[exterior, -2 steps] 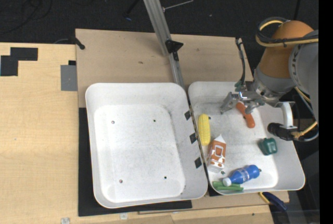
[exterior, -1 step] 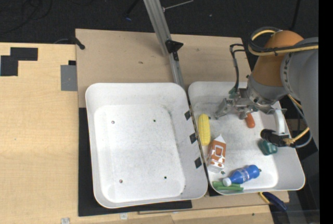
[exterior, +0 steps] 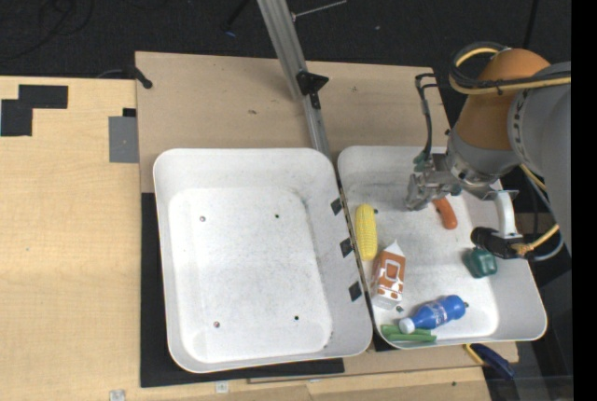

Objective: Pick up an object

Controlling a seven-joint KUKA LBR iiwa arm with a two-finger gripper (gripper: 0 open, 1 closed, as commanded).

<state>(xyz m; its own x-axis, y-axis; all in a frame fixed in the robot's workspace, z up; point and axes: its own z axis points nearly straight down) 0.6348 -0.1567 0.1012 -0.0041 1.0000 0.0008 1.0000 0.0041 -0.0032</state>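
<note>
Gripper hangs low in the right bin, its metal tip blurred — grip state unreadable. Just beside it lies an orange carrot-shaped piece, partly hidden under the wrist — small, tilted, glossy.

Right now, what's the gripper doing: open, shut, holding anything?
Gripper: low over the right bin, next to the orange object; open or shut cannot be told, and nothing is seen in its grasp.

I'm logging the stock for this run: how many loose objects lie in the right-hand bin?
5: yellow corn by the left wall, orange-white carton below it, blue bottle near the front, teal block right, orange piece beside the tool, which may hide more.
</note>
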